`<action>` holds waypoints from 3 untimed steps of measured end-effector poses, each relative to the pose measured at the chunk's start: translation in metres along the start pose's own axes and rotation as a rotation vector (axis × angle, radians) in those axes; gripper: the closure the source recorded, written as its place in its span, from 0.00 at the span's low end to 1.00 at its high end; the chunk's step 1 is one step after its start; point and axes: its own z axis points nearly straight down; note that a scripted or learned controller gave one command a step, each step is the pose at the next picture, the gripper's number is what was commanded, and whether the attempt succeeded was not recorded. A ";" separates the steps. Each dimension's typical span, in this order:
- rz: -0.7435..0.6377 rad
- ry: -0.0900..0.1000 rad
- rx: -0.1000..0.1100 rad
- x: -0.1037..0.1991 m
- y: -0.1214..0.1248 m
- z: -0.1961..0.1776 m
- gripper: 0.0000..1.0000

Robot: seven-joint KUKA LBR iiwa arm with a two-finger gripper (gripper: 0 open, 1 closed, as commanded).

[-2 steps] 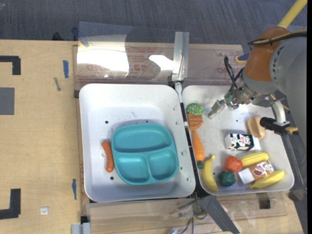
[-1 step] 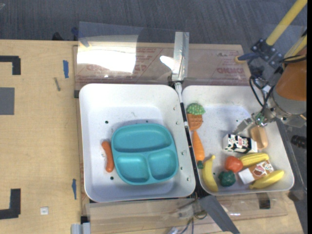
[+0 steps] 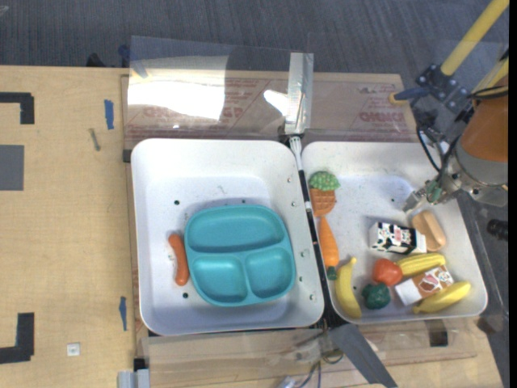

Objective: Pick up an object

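My gripper hangs over the back right part of the right bin, just above a tan bread roll. Nothing is visibly held. Left of the roll lies a black-and-white cow-patterned box. In front of them sit a yellow corn cob, a red tomato, a dark green broccoli, a small printed carton and two bananas. A long carrot with a green top lies along the bin's left wall.
The left bin holds a teal divided plate with a small orange sausage beside it on the left. A clear upright panel stands behind the bins. The arm's orange band is at the right edge.
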 end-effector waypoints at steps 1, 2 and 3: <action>0.000 0.003 0.002 0.001 0.000 0.001 0.00; -0.103 0.006 0.005 0.074 -0.013 0.012 0.00; -0.138 0.004 0.003 0.127 -0.013 0.010 0.00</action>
